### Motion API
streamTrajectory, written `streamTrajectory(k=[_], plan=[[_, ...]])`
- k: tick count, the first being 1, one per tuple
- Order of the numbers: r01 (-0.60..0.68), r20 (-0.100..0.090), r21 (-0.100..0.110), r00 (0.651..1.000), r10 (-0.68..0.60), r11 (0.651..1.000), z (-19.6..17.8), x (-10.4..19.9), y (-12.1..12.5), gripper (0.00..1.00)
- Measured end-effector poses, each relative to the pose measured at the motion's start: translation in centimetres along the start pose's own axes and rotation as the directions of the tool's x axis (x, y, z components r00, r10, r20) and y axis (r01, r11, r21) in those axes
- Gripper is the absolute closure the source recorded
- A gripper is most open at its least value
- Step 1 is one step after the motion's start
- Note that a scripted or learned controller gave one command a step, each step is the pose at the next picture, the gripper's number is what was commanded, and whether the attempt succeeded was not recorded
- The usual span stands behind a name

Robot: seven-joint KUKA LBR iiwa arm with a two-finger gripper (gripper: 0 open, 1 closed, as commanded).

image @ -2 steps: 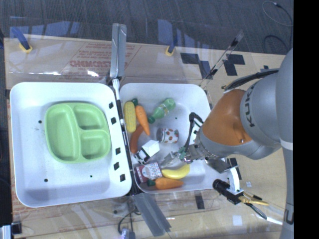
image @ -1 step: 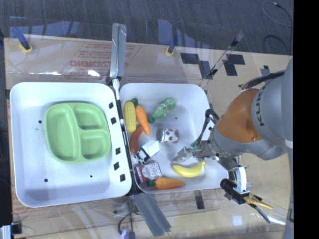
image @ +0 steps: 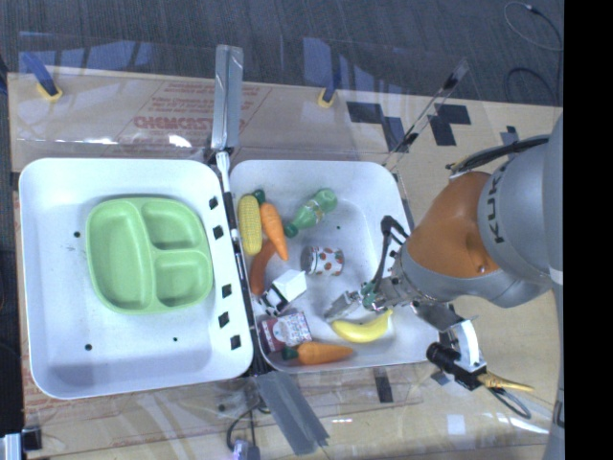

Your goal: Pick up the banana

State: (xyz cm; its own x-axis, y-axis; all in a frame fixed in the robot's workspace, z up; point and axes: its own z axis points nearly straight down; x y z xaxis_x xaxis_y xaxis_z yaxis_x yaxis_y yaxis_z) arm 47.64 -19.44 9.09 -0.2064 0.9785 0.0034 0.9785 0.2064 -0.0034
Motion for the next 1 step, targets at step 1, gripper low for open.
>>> streamTrajectory(k=[1], plan=[[0.004,0.0,0.001,1.0,-0.004,1.0,-0.95,0.0,0.03,1.0]])
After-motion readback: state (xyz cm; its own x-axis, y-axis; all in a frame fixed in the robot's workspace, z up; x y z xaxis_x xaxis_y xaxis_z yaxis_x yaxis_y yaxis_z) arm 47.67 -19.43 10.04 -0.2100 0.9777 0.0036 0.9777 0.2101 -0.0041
